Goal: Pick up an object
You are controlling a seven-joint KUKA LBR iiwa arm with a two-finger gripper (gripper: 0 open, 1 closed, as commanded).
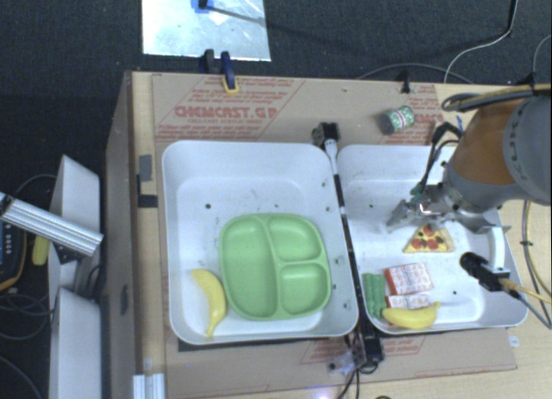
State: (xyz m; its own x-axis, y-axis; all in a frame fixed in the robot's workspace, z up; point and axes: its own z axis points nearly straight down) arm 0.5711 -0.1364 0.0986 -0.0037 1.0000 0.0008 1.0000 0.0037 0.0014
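Note:
My gripper (409, 214) hangs low in the right bin (379, 183), near its middle. Just right of it and slightly nearer the front lies a toy pizza slice (429, 240); I cannot tell whether the gripper touches it. A red and white box (407, 279), a green block (373, 290) and a yellow banana (410, 315) lie along the front of that bin. In the left bin (198, 173) sit a green divided plate (276, 264) and a second banana (210, 299) at its left.
A small green can (398, 119) lies on the cardboard bench behind the right bin. The grey arm with its orange band (483, 152) comes in over the right bin's right side. The divider (339, 199) between the bins is just left of the gripper.

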